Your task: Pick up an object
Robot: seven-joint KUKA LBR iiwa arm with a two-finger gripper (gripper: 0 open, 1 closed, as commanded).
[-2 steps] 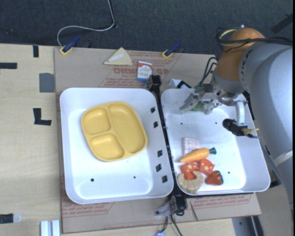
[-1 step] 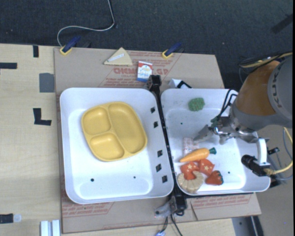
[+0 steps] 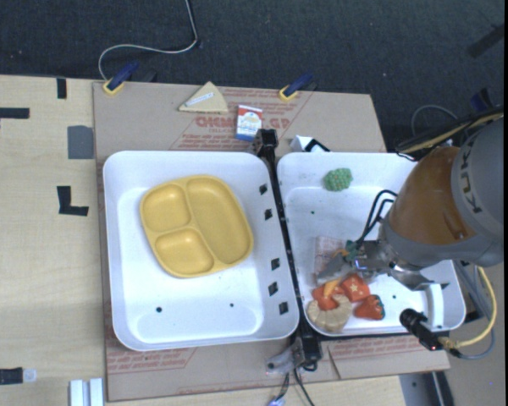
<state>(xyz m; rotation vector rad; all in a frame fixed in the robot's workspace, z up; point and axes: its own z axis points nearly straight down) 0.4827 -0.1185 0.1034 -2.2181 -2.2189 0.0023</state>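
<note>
My gripper (image 3: 353, 263) is low in the right bin (image 3: 305, 172), near its front, at the end of the grey and orange arm (image 3: 436, 205) that reaches in from the right. Directly beneath and in front of it is a cluster of red toy pieces (image 3: 349, 292) with a beige piece (image 3: 330, 315) at the bin's front wall. A pale pinkish-grey item (image 3: 326, 249) lies just left of the gripper. A green bumpy item (image 3: 339, 178) rests alone near the bin's back. The wrist hides the contact between the gripper and the objects.
The left bin (image 3: 123, 252) holds a yellow divided plate (image 3: 195, 225). Behind the bins on the cardboard lie a triangular wedge (image 3: 205, 98) and a small red and white box (image 3: 249, 123). A black divider (image 3: 275, 218) runs between the bins.
</note>
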